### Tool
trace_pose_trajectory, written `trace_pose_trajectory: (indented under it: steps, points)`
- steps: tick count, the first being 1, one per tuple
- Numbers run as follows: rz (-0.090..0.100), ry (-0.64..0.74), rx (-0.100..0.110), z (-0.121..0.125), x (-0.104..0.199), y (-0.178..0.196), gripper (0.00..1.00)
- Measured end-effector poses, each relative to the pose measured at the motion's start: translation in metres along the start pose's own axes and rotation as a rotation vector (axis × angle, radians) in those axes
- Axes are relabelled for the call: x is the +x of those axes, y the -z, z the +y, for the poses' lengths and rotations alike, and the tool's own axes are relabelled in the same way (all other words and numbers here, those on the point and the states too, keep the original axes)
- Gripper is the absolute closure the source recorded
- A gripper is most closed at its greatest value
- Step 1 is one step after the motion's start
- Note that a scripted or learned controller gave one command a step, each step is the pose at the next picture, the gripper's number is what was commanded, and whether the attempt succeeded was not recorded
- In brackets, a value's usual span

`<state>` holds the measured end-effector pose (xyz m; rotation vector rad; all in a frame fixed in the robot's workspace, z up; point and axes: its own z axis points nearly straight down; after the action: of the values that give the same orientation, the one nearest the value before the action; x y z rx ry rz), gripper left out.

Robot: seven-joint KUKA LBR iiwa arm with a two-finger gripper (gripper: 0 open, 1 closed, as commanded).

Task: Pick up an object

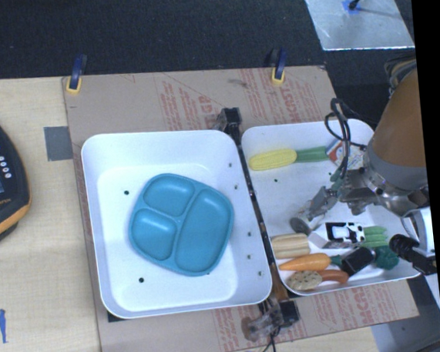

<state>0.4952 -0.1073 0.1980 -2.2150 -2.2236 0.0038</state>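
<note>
Over the right bin (257,140) — pincer (308,218) beside corn (273,159)

A grey arm (395,164) with an orange band, black cables, and a metal pincer (310,215).

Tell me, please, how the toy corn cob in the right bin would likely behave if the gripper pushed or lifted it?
The corn cob looks rounded and elongated, so a sideways push would probably roll it. Its surface seems smooth plastic, likely stiff, light and somewhat slippery between narrow fingers. It lies apart from the other toys near the right bin's far wall, which might stop any rolling.
</note>
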Motion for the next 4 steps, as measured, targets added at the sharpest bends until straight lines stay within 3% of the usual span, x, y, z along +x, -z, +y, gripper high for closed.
trace_pose_trajectory:
  steps: [1, 2, 3, 4]
  points:
    - [-0.002, -0.001, 0.0, 0.064, -0.071, -0.08, 0.0]
    - [0.0, -0.001, -0.002, 0.161, -0.058, -0.09, 0.0]
    - [-0.001, 0.0, 0.002, 0.092, -0.006, -0.106, 0.0]
    - [-0.001, 0.001, 0.0, 0.036, -0.009, -0.106, 0.0]
